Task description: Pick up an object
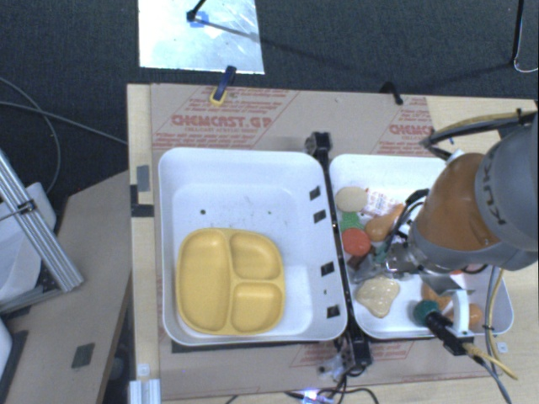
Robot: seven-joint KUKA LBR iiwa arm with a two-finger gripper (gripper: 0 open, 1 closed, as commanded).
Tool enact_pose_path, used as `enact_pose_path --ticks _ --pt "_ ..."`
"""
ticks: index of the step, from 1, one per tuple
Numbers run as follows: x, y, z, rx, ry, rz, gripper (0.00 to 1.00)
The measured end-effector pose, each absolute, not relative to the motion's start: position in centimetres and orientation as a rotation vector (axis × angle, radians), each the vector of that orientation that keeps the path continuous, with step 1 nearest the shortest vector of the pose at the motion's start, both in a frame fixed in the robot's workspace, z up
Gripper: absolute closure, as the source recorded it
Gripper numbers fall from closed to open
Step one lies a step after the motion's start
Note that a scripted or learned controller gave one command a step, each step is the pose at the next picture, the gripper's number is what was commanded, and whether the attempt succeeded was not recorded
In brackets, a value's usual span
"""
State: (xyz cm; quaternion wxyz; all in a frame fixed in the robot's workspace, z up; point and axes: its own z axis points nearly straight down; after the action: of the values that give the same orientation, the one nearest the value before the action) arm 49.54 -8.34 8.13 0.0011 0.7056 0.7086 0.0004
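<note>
**Objects waiting in the right bin, none lifted yet**

Objects for the pick are lying loose in the right bin (375, 165), and nothing is showing as lifted clear of its floor. The gripper (381, 259) is reaching low over the left part of that bin, its dark tip sitting among the cluster; whether it is spread or closed cannot be told, since the wrist is hiding much of it.

Just beside the tip, a red round piece (355, 242) is resting near the divider, with a small green piece (350, 222) above it and an orange piece (385, 222) up to the right. A pale egg-shaped piece (352, 198) is lying farther toward the back wall. A cream, lumpy piece (376, 295) is sitting just below the tip, toward the front wall. A dark green piece (424, 310) is lying near the front right, partly under the arm.

Judging by this, the approach is looking close to done, while the grasp and the lift are remaining.

Outward, the orange band (450, 204) is leaning over the bin's middle, and the grey arm (512, 196) is coming in from the right, tilting down and leftward, with cables looping around the wrist.

In the left bin (244, 171), a yellow divided tray (229, 280) is lying flat, well apart from the gripper.
</note>
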Motion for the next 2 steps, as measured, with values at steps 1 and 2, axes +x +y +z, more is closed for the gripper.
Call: enact_pose_path --ticks 1,2 --pt "58.4 0.4 19.2 2.199 2.226 0.02 0.0" --pt "66.6 7.6 18.6 2.204 2.229 0.014 0.0"
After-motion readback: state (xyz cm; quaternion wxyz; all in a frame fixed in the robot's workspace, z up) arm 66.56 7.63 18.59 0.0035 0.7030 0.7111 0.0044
